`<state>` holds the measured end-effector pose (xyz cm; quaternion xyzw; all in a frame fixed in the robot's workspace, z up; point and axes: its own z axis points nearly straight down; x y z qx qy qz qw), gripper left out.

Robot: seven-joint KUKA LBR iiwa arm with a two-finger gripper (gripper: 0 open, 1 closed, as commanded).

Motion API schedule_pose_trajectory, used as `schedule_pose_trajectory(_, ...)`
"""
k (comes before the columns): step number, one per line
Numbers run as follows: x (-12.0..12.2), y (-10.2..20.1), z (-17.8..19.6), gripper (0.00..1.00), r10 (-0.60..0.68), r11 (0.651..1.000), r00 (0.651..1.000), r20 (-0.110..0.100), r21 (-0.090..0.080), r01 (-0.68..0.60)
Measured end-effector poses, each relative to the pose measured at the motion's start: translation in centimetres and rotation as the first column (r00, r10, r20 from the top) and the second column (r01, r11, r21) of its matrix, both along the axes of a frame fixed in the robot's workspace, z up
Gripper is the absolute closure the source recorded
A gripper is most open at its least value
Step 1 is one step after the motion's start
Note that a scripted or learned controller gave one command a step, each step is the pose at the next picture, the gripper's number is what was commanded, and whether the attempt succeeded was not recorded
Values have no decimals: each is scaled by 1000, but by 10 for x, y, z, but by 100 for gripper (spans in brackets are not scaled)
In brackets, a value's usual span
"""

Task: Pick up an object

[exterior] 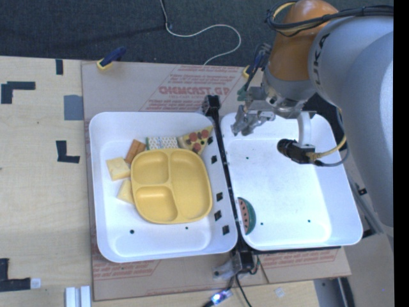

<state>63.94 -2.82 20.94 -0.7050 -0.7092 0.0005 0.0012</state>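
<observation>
In the left bin (102, 171) a yellow divided plate (171, 185) looks light, stiff and slick; its rim seems the best hold. Small toy foods (121, 168) crowd its far and left sides. A watermelon slice (246, 214) lies in the right bin's (332, 216) near-left corner. The gripper (246, 125) hovers at the far-left corner, holding nothing; its spread I cannot tell.

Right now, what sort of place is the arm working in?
Probably a robotics lab test bench, not a kitchen. Two white bins sit on cardboard, holding toy food and a yellow plate. Black tape marks dot the benchtop, and a cable trails across dark carpet.
</observation>
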Motion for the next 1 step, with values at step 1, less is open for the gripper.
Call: schedule_pose_trajectory(1, 1, 51, -1, 100, 0, 1000, 1000, 1, 0, 0)
